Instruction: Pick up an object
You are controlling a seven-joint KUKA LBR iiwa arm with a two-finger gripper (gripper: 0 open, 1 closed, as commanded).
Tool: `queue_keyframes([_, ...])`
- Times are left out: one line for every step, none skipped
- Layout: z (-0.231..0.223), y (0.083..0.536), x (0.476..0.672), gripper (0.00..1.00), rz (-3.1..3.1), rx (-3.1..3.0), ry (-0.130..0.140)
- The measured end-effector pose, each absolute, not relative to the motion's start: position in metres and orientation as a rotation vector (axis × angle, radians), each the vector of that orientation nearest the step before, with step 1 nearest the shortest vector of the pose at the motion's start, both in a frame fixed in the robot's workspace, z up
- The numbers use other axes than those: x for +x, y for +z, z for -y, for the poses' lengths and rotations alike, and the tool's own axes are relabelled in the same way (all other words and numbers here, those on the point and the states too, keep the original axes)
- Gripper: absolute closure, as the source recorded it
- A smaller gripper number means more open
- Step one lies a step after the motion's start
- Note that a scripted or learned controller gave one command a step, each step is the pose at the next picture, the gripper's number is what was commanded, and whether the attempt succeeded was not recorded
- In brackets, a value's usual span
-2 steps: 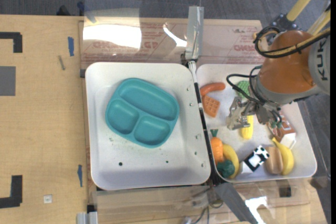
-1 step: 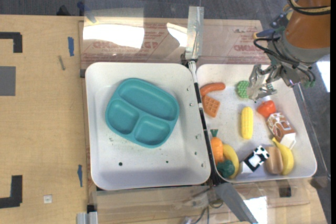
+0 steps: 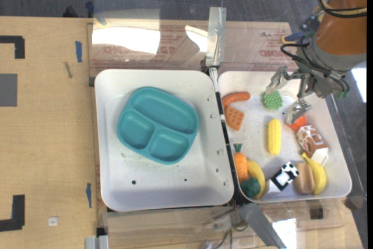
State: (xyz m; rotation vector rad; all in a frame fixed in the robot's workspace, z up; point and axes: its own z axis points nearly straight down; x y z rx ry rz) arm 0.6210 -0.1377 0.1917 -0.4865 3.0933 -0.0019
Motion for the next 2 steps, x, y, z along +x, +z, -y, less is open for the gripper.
queue_keyframes([0.135,0.111,0.600,0.00,-3.067,-0.534,-0.012])
queue_keyframes([0.124,0.090,0.551,0.00,-3.109,-0.332,-0.004])
